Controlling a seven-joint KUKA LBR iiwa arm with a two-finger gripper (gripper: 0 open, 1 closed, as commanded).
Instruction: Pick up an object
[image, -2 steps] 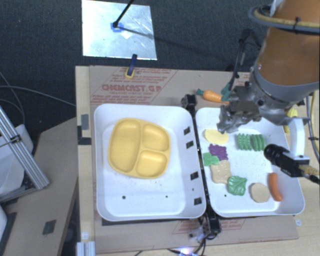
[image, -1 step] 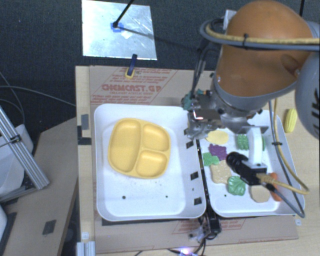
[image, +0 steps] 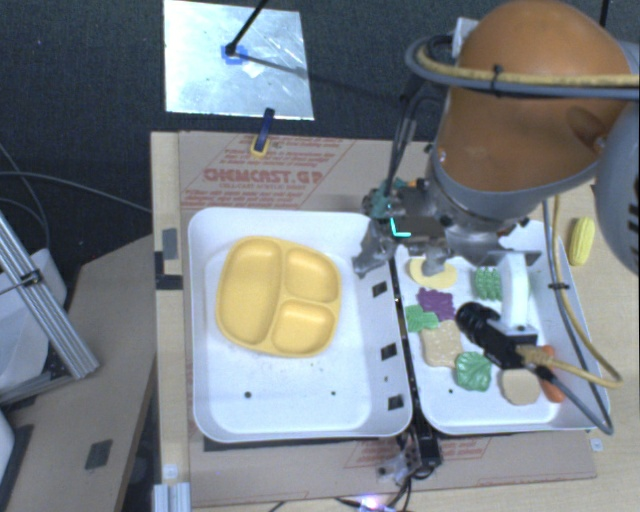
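Small toys (image: 470, 330) — purple, green, tan and yellow pieces — lie clustered in the right bin (image: 575, 415), directly below the hand (image: 440, 262), which hangs over the pile's far end; whether it is open or closed cannot be told. A yellow divided plate (image: 277, 295) sits apart in the left bin (image: 215, 405) on the bench (image: 300, 165).

The grey arm (image: 520, 110) with its orange band reaches in from the right, tool (image: 415, 245) pointing down
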